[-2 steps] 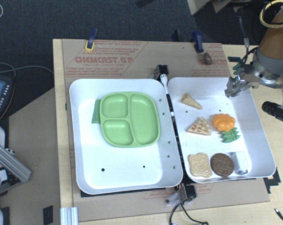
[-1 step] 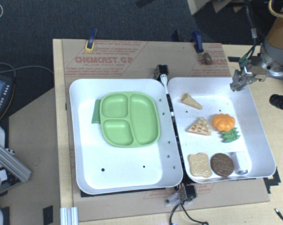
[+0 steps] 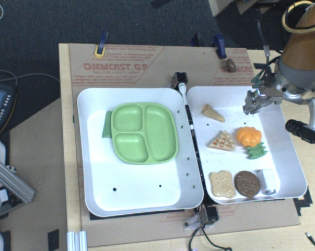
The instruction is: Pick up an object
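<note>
The right bin (image 3: 282,122) holds toy food: a tan cheese wedge (image 3: 212,113), a pizza slice (image 3: 222,141), an orange pumpkin with green leaves (image 3: 249,138), a slice of bread (image 3: 222,184) and a brown cookie (image 3: 247,182). My gripper (image 3: 250,104) hangs over the upper right part of this bin, above and slightly right of the pumpkin and to the right of the cheese wedge. Nothing shows between its fingers.
The left bin (image 3: 94,166) holds a green divided plate (image 3: 144,132). A black divider strip (image 3: 189,124) runs between the bins. Blue and yellow clamps (image 3: 100,45) hold the cardboard base at the back. The arm's body (image 3: 303,51) fills the upper right.
</note>
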{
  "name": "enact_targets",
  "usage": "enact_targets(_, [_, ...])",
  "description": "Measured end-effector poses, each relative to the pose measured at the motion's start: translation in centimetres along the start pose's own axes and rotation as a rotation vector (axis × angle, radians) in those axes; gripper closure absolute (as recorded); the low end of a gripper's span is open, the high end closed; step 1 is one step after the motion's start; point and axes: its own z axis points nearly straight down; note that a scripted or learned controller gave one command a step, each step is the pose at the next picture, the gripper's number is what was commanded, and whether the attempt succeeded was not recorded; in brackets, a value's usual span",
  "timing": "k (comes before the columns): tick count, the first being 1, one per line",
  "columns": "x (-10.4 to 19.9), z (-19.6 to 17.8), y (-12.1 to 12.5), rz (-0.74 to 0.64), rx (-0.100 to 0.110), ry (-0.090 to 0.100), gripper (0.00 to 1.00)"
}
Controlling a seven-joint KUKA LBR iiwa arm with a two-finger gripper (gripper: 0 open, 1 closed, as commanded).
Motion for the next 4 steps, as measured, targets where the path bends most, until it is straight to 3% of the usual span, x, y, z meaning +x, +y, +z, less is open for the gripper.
enact_targets(2, [9.3, -1.8, -5.3, 0.0, -0.001, 0.0, 1.0])
enact_targets(3, [13.8, -0.8, -7.1, -0.001, 0.001, 0.0, 1.0])
enact_targets(4, [16.2, -0.1, -9.8, 0.002, 0.001, -0.001, 1.0])
